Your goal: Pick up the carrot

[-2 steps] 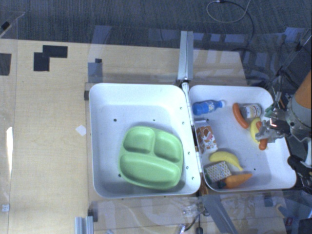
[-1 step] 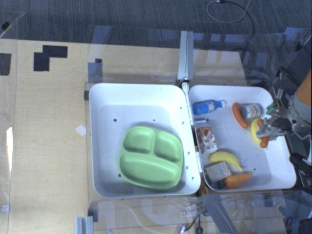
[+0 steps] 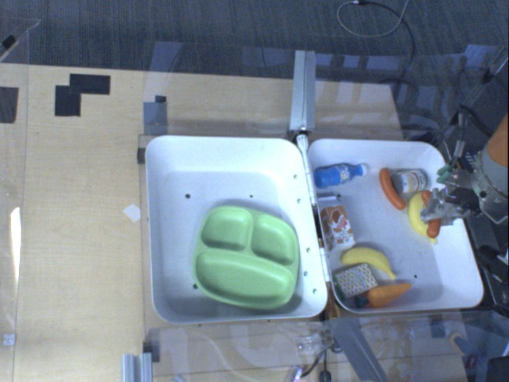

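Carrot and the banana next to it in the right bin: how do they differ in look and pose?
The carrot is orange and tapered, lying near the front wall of the right bin; the banana is yellow and curved, lying just behind it. The carrot points its narrow end toward the view's right, while the banana arcs over the checkered sponge. Both lie flat on the floor of the bin, away from the gripper.

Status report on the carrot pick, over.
Gripper low at right bin's right side, near a banana. Carrot lies at front edge, untouched. Sponge and second banana touch it.
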`<state>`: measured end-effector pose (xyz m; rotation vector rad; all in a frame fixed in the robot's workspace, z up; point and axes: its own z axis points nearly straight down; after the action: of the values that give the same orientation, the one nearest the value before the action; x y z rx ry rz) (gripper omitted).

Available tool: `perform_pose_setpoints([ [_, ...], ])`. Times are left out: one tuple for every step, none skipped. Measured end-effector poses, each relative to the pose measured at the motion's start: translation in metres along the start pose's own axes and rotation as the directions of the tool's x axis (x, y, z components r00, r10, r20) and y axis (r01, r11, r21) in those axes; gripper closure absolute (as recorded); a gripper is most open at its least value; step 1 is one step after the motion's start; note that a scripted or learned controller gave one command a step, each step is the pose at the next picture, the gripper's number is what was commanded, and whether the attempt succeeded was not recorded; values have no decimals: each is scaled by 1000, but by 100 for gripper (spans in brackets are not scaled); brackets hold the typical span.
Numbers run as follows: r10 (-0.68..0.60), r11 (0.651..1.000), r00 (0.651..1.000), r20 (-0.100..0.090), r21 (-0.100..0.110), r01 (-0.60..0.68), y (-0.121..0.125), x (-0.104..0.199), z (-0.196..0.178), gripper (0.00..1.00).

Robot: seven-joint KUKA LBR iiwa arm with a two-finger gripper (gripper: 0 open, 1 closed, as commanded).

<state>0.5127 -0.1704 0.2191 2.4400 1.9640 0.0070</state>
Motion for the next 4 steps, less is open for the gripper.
perform_pose_setpoints([
  [-8,1000,1000,1,-3,8,2,1,-11,100],
  [-16,1000,1000,2,-7,16,3,3,-21,100],
  [263,965,965,0,4,-263,-8,-32,-179,100],
  [366,931,931,2,9,-366,-21,-22,-30,100],
])
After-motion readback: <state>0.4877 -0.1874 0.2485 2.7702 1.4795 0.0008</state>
